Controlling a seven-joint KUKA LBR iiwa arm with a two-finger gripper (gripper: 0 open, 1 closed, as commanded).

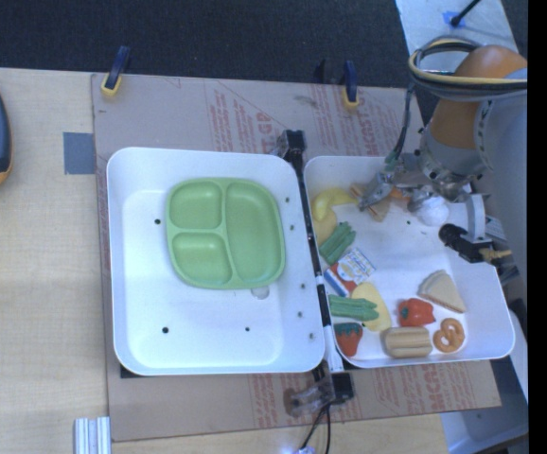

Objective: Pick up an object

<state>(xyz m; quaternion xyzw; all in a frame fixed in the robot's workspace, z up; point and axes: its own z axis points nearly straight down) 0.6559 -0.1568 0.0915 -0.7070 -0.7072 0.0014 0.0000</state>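
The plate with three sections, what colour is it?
Light green; the divided plate shows plainly in the camera view.

Left bin [132,253]: green divided plate [226,232] fills the far centre; near half and left margin open. Right bin [501,343]: toy food [354,291] crowds the left wall and near edge; centre floor open. Arm [463,112] overhangs its far right corner.
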